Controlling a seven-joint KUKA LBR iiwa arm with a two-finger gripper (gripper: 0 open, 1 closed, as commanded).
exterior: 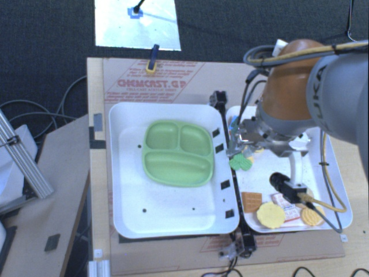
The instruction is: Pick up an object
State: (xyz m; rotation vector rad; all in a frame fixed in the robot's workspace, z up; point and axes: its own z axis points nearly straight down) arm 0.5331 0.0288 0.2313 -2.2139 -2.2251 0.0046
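My tool [241, 145] hangs at the left edge of the right bin [263, 175], just above a small green toy [241, 163]. My wrist covers the tool, so I cannot tell if it is spread or pressed together.

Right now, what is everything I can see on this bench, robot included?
Bins: two, white; left bin, right bin.
Divided plate: one, green, in left bin.
Leafy toy: one, green, right bin, by its left wall.
Square cracker: one, orange-brown, right bin's near end.
Disc: one, yellow, beside the cracker.
Biscuit: one, tan, right bin's near right corner.
Packet: one, red-white, between disc and biscuit.
Cardboard sheet: one, brown, under the bins.
Arm: one, grey with orange band, over right bin.
Gripper: one, metallic, just above the leafy toy.
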